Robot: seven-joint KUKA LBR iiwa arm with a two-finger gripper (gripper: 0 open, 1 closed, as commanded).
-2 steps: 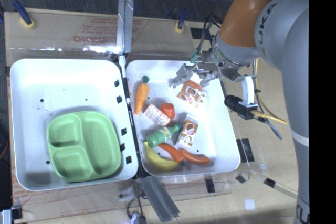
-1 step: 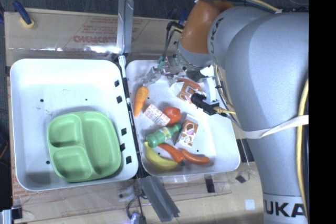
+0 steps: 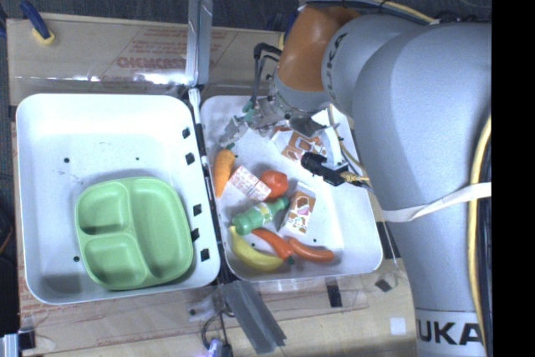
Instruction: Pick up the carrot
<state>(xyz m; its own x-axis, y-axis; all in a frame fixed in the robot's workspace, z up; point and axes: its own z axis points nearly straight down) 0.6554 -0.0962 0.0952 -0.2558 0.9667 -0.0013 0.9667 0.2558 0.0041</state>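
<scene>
Carrot [image 3: 222, 169] is seen at right bin's [image 3: 361, 217] left wall, free. Packet [image 3: 250, 183], tomato [image 3: 274, 182], bottle [image 3: 251, 219], banana [image 3: 255, 257] are crowded beside it. Gripper [image 3: 251, 118] is poised just beyond; grip state cannot be told. 1 green tray [image 3: 134, 232] sits in left bin [image 3: 50, 125].

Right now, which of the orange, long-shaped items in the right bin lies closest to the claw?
The orange tapered carrot, lying by the right bin's left wall just below the claw. The other long orange-red vegetable lies near the front, beside the yellow banana.
</scene>
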